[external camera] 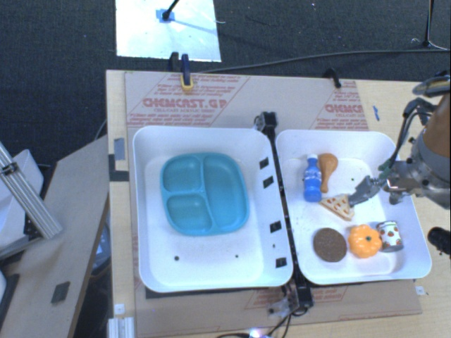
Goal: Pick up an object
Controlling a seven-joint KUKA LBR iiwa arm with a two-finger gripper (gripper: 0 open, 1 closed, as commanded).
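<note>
Brown disc (329, 245) and orange pumpkin (365, 241) occupy the right bin (416, 259) front; pizza slice (337, 206) lies just beside the gripper (359, 192), finger state indeterminate; crowding risks a glancing miss

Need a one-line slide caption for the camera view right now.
Tool poised by the pizza slice in the right bin; blue tray in the left bin.

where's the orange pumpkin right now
In the camera view the orange pumpkin sits in the right bin, near its front edge, between the brown disc and the small can.
</note>
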